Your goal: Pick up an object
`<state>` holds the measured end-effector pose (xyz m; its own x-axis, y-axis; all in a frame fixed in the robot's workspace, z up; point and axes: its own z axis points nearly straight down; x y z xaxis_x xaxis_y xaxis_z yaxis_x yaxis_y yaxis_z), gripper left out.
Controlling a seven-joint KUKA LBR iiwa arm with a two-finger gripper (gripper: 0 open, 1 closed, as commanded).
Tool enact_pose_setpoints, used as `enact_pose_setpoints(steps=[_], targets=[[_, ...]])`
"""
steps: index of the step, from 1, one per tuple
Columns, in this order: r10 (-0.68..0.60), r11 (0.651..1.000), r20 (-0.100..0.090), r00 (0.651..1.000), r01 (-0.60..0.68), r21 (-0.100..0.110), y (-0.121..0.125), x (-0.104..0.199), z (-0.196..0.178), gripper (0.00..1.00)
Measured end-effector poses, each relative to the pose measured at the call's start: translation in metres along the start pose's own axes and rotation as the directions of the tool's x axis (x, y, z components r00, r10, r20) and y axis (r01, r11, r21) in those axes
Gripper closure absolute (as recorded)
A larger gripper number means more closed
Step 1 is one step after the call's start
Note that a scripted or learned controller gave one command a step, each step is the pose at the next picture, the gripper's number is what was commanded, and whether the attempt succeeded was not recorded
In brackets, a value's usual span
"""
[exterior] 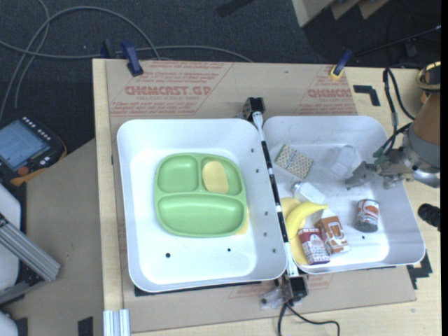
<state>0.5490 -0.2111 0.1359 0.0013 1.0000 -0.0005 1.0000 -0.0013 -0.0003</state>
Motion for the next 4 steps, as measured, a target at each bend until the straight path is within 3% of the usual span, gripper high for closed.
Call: enact_pose_setpoints(steps=[1, 2, 3, 4], targets=[[-0.003, 1.000, -0.006, 1.000, 0.003, 0.003, -0.039, -0.007, 0.052, 0.00], [-0.001, 1.000, -0.001, 1.000, 0.001, -0.001, -0.038, -0.009, 0.041, 1.00], [-0.003, 1.000, -0.001, 1.000, 0.003, -0.002, 0.024, 0.057, 0.051, 1.00], [-0.003, 1.000, -0.001, 1.000, 0.003, -0.001, -0.002, 0.135, -0.049, 1.00]])
